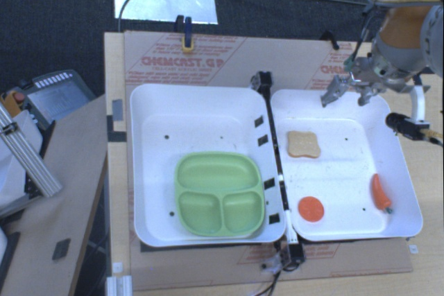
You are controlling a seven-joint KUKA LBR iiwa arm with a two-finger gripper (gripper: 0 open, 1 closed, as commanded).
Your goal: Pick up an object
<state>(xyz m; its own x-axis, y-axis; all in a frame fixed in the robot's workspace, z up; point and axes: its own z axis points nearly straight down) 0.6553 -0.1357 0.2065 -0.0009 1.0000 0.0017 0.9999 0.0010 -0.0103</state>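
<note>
The gripper (349,91) hangs spread and empty over the right bin's (406,208) far rim, apparently staged above the toast (303,144), with disc (311,209) and carrot (380,193) nearer the front.

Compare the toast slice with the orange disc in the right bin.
The toast slice is tan and roughly square with a rounded top; the orange disc is red-orange and round. The toast slice looks a little larger than the disc. The toast slice lies toward the bin's far side, the disc near the front wall. Both lie flat in the right bin, apart from each other.
</note>
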